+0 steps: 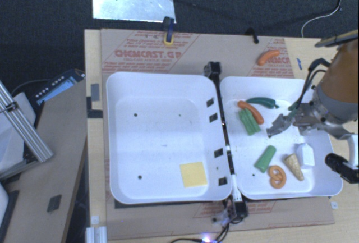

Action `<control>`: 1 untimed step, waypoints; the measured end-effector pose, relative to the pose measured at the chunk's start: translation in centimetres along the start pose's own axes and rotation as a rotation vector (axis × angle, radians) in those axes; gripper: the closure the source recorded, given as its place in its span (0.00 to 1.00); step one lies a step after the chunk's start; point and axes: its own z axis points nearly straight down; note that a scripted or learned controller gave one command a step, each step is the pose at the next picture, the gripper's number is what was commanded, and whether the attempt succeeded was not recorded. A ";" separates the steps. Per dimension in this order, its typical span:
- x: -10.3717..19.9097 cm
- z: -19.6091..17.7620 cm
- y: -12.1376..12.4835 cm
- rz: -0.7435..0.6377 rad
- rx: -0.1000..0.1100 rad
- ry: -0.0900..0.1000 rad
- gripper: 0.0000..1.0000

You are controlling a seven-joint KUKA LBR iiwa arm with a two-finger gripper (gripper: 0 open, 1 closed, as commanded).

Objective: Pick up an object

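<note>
A yellow square slice [193, 174] is seen far left of the end effector [276, 127], in the other bin. Just left of it lie a green block [248, 122] and an orange sausage [251, 111]; below, a green cylinder [265, 158] and pretzel [276, 176]. The approach step is judged in hand. Nothing is seen gripped; whether it is released or clenched cannot be told. A descent onto one item is called for next.
</note>
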 end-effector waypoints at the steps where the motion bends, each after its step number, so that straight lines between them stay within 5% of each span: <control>1: 2.4 14.2 11.3 -0.005 0.005 0.002 0.00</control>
